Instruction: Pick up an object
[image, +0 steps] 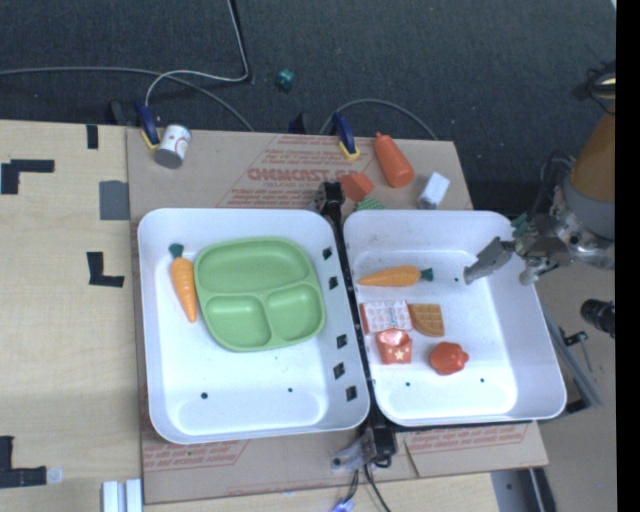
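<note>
The right bin (500, 400) holds an orange carrot (393, 277), a red-and-white packet (385, 316), a tan waffle piece (427, 319), a red block with a star (394, 347) and a red tomato-like toy (449, 357). My gripper (508, 266) hovers over that bin's upper right corner, right of the carrot's green tip. It is open, with nothing between its fingers. The grey wrist and orange band reach in from the right edge.
In the left bin (250, 415) lie a green divided plate (262, 293) and a second carrot (183, 283). Behind the bins on the cardboard sit an orange bottle (393, 160), a small white cube (434, 188), an orange piece (357, 185) and a small can (173, 144).
</note>
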